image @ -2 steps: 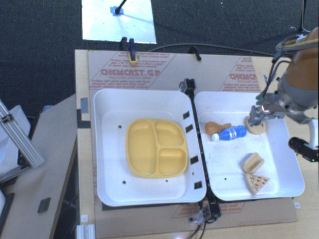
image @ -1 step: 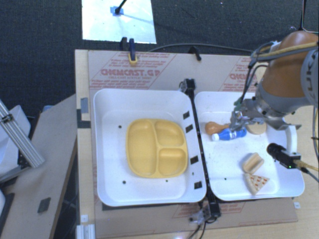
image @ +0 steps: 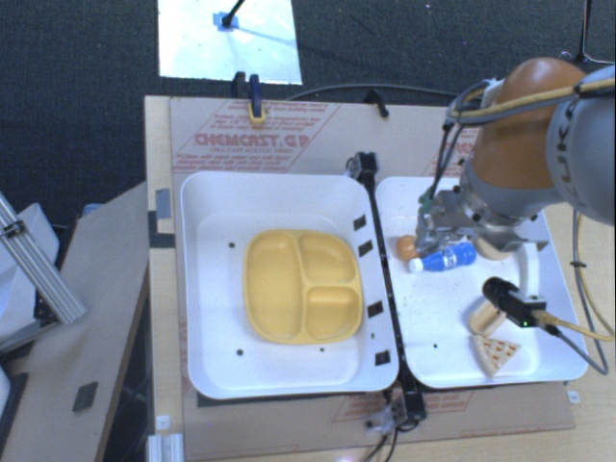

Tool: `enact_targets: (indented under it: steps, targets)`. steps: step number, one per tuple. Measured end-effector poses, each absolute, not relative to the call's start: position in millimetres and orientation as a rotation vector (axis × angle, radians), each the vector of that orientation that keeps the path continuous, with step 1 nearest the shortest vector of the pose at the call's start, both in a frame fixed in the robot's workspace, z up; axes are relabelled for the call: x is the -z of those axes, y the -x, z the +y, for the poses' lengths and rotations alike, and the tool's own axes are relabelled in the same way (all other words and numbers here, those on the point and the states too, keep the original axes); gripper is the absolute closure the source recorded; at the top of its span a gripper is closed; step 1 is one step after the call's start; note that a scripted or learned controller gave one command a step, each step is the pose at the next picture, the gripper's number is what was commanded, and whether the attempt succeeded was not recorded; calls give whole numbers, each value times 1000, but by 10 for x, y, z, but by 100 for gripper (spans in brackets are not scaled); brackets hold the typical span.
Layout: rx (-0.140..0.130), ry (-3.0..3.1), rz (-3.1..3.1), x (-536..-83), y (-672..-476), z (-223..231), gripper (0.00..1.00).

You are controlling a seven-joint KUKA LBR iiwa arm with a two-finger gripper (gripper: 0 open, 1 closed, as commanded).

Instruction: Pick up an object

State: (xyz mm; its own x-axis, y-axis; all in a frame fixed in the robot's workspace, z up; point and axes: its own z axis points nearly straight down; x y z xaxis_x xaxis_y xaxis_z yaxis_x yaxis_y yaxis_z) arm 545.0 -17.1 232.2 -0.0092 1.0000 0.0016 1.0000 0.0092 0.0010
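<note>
Now lower tool [image: 438, 227] straight onto blue bottle [image: 446, 257], lying in right bin [image: 558, 354] beside orange ball [image: 406, 247]. Cannot tell if wide or narrow. Grip bottle's middle, avoid ball, lift slowly.

text: "CHEMCAST GP", red, seen upside down | on: protective sheet [image: 260, 138] beneath the bins, far edge

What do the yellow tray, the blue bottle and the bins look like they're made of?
Yellow tray: likely molded plastic, matte; its compartments have soft, rounded edges and one even color. Blue bottle: probably plastic with a slight gloss, white cap at one end; too small to be sure. Bins: thin, smooth white plastic by the look, with rounded corners and a faint sheen.
</note>
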Motion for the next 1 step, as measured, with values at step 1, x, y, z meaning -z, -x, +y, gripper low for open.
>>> enact_targets:
  steps: [1]
  targets:
    - [2, 2210, -2231, -2292, -5370, 251, 100]
